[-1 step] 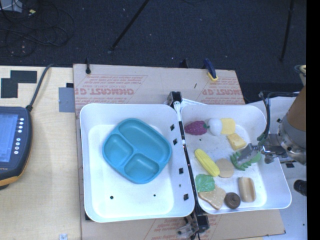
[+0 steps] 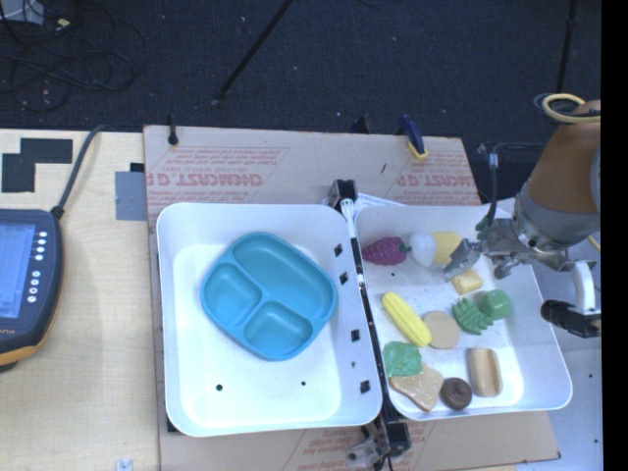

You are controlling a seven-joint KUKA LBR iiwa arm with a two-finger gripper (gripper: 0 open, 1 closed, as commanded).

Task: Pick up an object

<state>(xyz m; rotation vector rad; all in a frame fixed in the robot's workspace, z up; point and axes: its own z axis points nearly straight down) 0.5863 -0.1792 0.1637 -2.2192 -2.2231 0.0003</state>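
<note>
Gripper (image 2: 469, 255), fingers' state unclear, hovers just above the yellow block (image 2: 467, 282) in the right bin (image 2: 549, 386).

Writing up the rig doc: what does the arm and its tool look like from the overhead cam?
Arm: rounded grey body with a broad orange band above the wrist. Tool: small, grey metal, two slim fingers. A yellow cable loop sits atop the arm.
</note>
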